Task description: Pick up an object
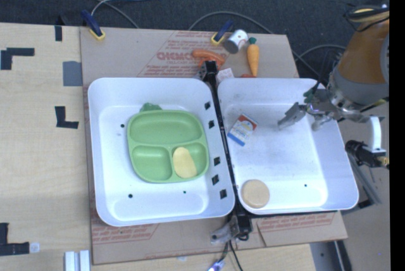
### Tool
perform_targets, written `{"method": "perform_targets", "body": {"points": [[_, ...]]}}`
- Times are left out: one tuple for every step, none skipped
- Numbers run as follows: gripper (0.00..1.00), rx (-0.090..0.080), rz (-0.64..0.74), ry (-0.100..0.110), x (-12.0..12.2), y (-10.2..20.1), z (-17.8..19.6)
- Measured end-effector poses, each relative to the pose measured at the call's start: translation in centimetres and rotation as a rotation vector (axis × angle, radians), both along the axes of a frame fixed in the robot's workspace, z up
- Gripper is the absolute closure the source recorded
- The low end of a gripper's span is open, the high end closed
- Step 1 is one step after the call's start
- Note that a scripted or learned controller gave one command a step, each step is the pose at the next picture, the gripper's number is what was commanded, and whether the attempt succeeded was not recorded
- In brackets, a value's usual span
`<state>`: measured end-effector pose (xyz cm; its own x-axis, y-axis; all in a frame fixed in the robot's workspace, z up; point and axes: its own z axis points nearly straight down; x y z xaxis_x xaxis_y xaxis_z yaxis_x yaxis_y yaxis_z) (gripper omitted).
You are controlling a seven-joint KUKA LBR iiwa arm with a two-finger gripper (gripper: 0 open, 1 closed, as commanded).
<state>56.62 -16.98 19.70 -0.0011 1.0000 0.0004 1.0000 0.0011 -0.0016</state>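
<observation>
Over right bin [329,197], end effector [306,118] spread, arm [364,67] slanting in

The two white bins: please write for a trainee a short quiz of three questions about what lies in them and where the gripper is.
1. True or false: the yellow piece lies in a compartment of the green tray.
2. Which bin holds the round tan object? A) left bin B) right bin C) neither
3. Fill in: the gripper hangs above the ____ bin, apart from the small white carton.

Key
1. True; it sits in the lower right compartment, in the left bin.
2. B, near its front edge.
3. Right; nothing shows between its fingers.
</observation>
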Motion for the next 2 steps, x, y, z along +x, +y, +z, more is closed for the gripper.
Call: {"method": "perform_targets", "body": {"points": [[0.0,-0.001,0.0,-0.008,2.3,5.4,-10.7],[0.0,-0.001,0.001,-0.01,7.0,7.2,-10.8]]}}
